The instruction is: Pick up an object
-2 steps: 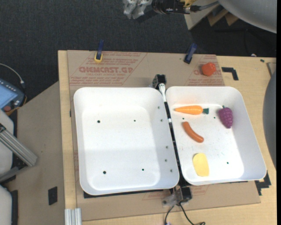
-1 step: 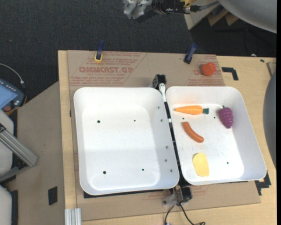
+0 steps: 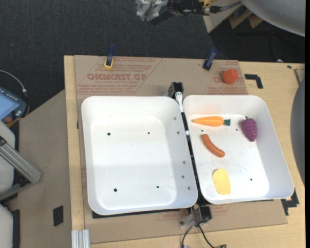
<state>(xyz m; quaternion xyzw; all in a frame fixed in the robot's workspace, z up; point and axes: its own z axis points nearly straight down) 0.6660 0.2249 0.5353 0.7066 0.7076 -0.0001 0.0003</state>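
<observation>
The right bin (image 3: pixel 271 145) holds several toy foods. An orange carrot (image 3: pixel 209 121) with a green end lies near its far left. A purple grape bunch (image 3: pixel 249 129) sits to the right of the carrot, and an orange-red sausage (image 3: pixel 213 145) lies slantwise in the middle. A flat yellow piece (image 3: pixel 222 181) rests near the front. My gripper (image 3: pixel 149 8) hangs at the top edge of the view, well beyond both bins and over the dark floor, blurred and small.
The left bin (image 3: pixel 92 145) stands beside the right one, with a black divider (image 3: pixel 186 135) between them. A small red-orange object (image 3: pixel 230 76) lies on the cardboard behind the right bin. Blue clamps (image 3: pixel 110 55) (image 3: pixel 210 58) stand at the bench's back edge.
</observation>
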